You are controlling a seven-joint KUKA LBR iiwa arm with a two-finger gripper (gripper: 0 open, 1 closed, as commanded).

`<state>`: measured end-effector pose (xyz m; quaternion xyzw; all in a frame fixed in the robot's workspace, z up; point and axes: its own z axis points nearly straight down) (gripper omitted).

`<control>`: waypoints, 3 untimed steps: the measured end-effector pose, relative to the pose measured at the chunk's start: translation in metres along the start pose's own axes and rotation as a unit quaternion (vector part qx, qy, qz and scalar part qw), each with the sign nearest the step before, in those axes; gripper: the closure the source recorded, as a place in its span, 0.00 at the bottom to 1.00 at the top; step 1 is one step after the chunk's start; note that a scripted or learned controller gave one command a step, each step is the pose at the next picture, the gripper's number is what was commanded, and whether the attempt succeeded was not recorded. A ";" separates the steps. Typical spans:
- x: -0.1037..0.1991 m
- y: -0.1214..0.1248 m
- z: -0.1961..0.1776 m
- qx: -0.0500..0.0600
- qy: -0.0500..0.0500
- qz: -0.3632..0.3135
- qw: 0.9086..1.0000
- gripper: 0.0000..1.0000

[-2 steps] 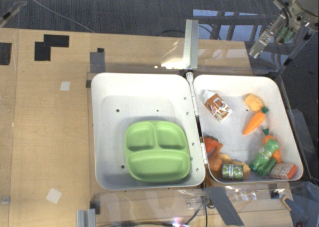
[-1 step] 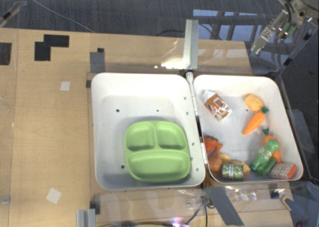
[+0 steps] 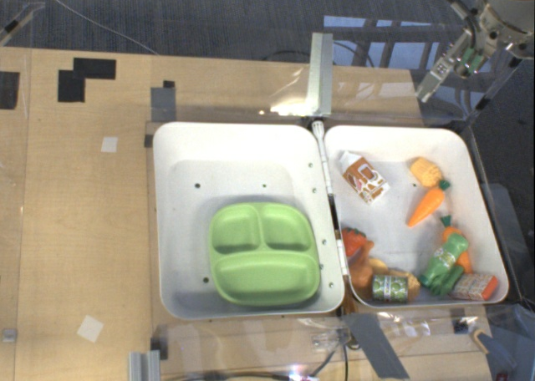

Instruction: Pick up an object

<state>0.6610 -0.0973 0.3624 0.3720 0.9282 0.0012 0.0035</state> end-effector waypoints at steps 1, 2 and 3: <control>-0.001 0.002 -0.015 -0.003 -0.005 -0.003 1.000 1.00; -0.001 0.004 -0.029 -0.006 -0.010 -0.006 1.000 1.00; -0.002 0.006 -0.042 -0.009 -0.014 -0.008 1.000 1.00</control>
